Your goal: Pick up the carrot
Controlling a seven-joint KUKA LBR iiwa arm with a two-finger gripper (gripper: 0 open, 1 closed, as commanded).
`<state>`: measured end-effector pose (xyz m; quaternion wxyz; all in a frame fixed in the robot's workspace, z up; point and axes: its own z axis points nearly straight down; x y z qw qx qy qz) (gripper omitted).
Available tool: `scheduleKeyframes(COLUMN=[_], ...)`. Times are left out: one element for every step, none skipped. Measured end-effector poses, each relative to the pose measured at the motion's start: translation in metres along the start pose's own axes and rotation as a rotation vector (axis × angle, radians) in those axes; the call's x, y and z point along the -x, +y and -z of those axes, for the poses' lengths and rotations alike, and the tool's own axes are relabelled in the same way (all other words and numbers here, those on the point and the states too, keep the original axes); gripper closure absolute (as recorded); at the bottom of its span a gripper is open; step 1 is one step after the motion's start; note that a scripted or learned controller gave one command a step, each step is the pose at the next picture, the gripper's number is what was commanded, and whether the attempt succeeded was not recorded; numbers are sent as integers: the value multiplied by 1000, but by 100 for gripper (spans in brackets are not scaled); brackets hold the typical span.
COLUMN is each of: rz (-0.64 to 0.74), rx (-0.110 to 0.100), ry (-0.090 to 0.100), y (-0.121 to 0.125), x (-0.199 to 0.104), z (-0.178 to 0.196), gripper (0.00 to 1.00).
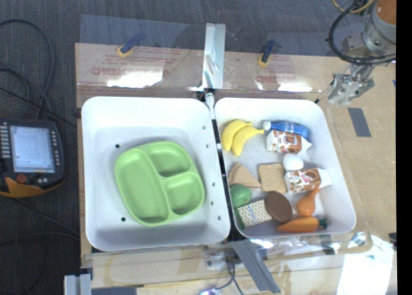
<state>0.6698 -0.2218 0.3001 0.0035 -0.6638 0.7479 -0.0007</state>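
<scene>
end effector (348, 87), fingers' state unclear, hangs past the right bin (335, 158), well apart from carrot (300, 225).

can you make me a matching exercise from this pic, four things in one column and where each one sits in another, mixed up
Things:
1. carrot
2. bananas
3. green divided plate
4. gripper

Places:
A. in the left bin
B. above the bench, beyond the right bin's far right corner
C. along the near edge of the right bin
D. far left part of the right bin, next to the divider

Pairs: 1-C, 2-D, 3-A, 4-B
</scene>
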Motion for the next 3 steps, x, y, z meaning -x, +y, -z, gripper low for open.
scheduleKeyframes(rz=[211, 316, 432], rx=[4, 5, 5], ry=[-2, -1, -1], y=[1, 2, 2], x=[5, 13, 12], z=[-22, -25, -26], gripper=[100, 100, 100])
